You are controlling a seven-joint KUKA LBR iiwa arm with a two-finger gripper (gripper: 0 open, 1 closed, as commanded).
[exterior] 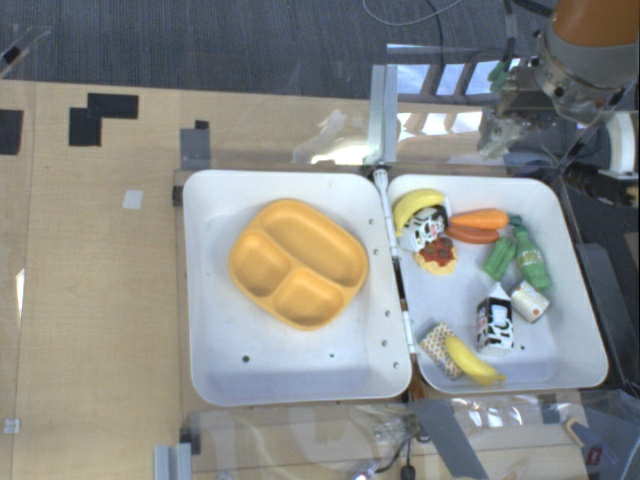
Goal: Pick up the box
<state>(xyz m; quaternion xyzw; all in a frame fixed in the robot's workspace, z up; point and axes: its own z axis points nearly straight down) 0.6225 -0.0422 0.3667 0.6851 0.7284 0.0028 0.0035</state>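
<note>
The box [494, 325], a cow-patterned carton, stands upright beside the banana [472, 359], leaving its top reachable. The hand [497, 133] hangs beyond the bin's far rim; its opening cannot be told.

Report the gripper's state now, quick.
Gripper: above the right bin's far edge; open or shut cannot be told. Nothing seen held.

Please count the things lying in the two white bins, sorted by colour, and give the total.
Yellow: 3, the divided plate, the upper banana and the lower banana.
Orange or red: 2, the carrot and the red piece.
Green: 2, the pod and the bottle.
Black and white: 2, the cow toy and the box.
White: 1, the small cup.
Tan: 1, the waffle.
Total: 11.
</note>
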